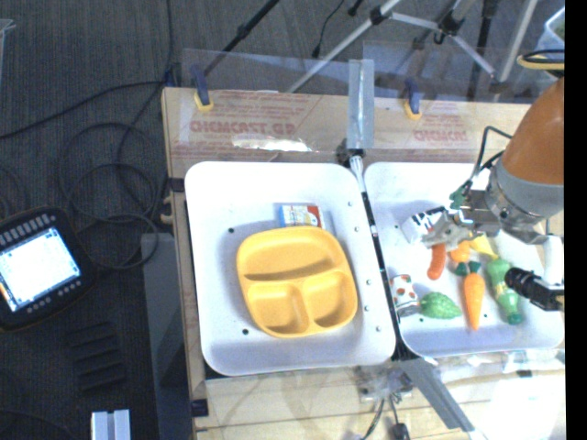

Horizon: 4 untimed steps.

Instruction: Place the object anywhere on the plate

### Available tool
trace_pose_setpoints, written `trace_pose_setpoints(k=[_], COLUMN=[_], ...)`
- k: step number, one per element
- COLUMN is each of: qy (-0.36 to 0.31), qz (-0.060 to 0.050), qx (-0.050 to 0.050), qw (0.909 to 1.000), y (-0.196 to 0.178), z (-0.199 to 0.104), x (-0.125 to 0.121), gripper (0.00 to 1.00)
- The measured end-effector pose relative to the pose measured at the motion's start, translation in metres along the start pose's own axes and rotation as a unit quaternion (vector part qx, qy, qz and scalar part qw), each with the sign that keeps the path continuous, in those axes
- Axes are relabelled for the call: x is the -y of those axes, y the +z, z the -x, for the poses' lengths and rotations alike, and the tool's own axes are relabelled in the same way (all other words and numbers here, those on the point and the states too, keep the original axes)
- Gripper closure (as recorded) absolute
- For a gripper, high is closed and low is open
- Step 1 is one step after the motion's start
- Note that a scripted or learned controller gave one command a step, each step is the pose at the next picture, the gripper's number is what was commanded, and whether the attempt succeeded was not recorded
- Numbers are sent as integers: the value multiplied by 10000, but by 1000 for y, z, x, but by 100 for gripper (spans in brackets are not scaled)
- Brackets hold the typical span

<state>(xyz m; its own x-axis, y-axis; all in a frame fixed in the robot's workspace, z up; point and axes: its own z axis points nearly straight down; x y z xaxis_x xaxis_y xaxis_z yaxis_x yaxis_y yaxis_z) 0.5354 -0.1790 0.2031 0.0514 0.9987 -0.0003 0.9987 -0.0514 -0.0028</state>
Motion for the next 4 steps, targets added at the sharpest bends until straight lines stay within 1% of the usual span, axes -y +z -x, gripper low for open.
trace_pose_setpoints(k=[1, 2, 3, 4], qy=[304, -809, -2033, -2031], qz=[45, -4, -6, -6], qx=[49, 5, -2, -2], qw=[9995, 9967, 9791, 9792], y=[38, 21, 21, 21], z=[-67, -108, -204, -204], x=[13, 2, 19, 19], gripper=[100, 100, 100, 0])
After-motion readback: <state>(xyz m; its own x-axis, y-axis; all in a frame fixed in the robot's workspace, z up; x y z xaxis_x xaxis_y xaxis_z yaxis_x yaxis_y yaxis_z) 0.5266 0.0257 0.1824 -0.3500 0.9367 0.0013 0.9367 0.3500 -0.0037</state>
